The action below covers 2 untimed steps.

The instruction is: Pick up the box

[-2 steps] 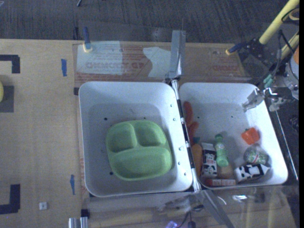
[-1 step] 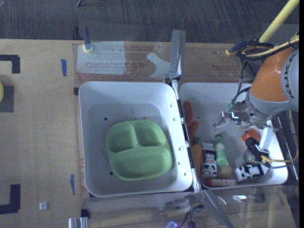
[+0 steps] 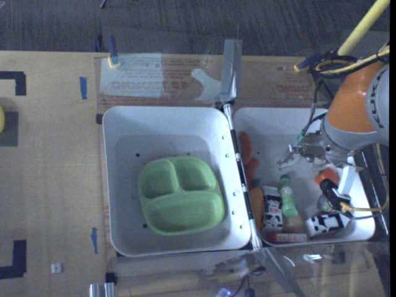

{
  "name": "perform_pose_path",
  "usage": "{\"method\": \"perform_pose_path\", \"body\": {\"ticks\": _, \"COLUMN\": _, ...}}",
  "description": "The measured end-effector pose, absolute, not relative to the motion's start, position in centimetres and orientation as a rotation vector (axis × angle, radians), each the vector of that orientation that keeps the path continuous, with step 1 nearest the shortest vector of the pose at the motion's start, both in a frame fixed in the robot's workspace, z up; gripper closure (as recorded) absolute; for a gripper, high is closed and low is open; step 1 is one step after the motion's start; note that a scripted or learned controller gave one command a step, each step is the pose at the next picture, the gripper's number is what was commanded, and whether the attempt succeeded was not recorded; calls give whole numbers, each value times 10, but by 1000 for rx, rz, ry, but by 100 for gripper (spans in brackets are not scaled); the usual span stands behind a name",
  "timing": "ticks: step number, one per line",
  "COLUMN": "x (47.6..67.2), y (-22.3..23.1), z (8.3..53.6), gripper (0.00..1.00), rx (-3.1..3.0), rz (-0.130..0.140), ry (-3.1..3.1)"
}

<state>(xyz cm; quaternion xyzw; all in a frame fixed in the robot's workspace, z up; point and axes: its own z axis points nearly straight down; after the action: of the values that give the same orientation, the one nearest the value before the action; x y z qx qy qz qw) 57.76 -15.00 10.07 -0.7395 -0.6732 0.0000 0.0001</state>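
Camera view: found the box (image 3: 272, 208) in the right bin (image 3: 272, 129), nearer the front rim than the gripper (image 3: 296, 155), slightly to its left in the picture and apart from it. Judged it a light, stiff carton, smooth-sided and crushable; best pinched across its narrow sides. Noted a green bottle (image 3: 288, 197) just beside it on the gripper's side and an orange piece (image 3: 257, 200) crowding the far flank, leaving little room. Could not tell the gripper's opening; saw nothing held.

You are looking down from one fixed camera above the desk (image 3: 49, 166), tilting slightly so the floor (image 3: 185, 11) is showing along the top. It is sitting fairly high, taking in both white bins (image 3: 117, 129) side by side.
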Motion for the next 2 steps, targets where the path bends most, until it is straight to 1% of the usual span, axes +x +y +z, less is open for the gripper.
{"method": "perform_pose_path", "body": {"ticks": 1, "x": 526, "y": -184, "z": 119, "gripper": 0, "rx": -2249, "rz": -1, "ry": -2193}}
{"method": "perform_pose_path", "body": {"ticks": 2, "x": 509, "y": -194, "z": 87, "gripper": 0, "rx": -1965, "rz": -5, "ry": -2455}}
